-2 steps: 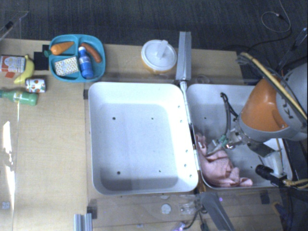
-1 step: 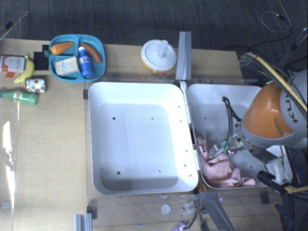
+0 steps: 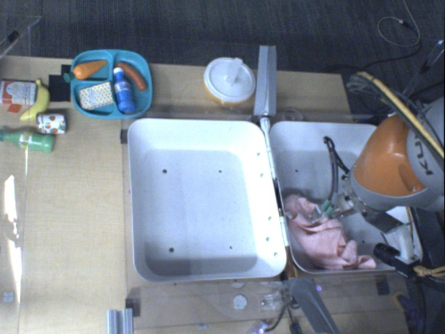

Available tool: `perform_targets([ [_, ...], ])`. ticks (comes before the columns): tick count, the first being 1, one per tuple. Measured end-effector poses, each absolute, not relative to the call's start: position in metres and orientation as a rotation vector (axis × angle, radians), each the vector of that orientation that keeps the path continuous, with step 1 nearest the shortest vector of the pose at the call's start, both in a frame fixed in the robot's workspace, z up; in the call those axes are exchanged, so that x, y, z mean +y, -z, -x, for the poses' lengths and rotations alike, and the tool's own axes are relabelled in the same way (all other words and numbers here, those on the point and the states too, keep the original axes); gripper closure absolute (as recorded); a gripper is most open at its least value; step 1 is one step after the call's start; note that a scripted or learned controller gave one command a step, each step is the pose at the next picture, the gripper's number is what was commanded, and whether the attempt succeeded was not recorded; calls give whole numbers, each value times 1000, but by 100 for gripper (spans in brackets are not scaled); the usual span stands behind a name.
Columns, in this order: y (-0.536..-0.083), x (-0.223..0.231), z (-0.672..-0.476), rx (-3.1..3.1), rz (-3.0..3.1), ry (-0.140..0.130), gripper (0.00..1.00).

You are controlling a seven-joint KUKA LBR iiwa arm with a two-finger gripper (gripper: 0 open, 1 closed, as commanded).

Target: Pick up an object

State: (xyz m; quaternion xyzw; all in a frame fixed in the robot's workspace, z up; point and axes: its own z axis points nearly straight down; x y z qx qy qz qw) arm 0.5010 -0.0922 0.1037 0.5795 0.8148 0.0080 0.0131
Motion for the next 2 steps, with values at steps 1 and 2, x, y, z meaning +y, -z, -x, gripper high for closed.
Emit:
perform_targets([
  [1,-241,-84,-565,2494,-1902,-4,100],
  [2,-226,-25,-632,2622,-1724,-2,100],
])
